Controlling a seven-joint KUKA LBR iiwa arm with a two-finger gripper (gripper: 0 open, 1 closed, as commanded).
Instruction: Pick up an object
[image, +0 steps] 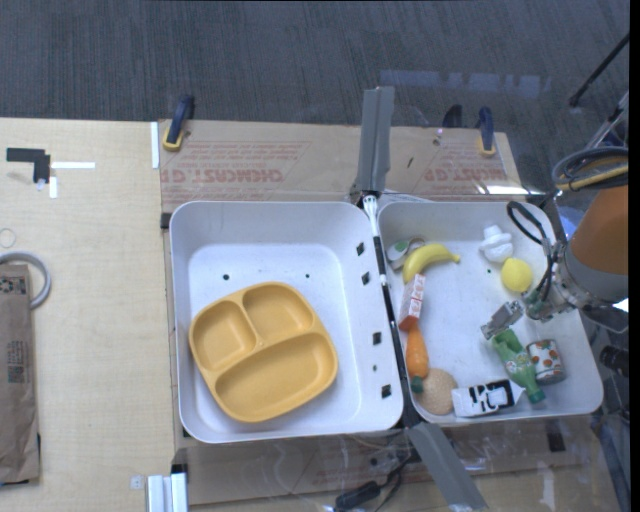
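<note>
White bins: two shallow trays side by side on my counter; left bin at frame centre, right bin toward the right edge.
Yellow plate: a sectioned plate lies flat in the left bin, with bare floor along the upper wall.
Candidate objects: all crowded in the right bin, namely a banana, a lemon, a carrot, a green bottle, a small can and a black-and-white box.
Jaws: my gripper hangs low at mid-right, just above the green bottle; whether the jaws are parted or closed I cannot tell, and nothing shows between them.
Placement rationale: I judge I am lining up on the bottle, the nearest piece.
Clearance: the can and box lie close beside the bottle; open floor lies left of it, mid-bin.
</note>
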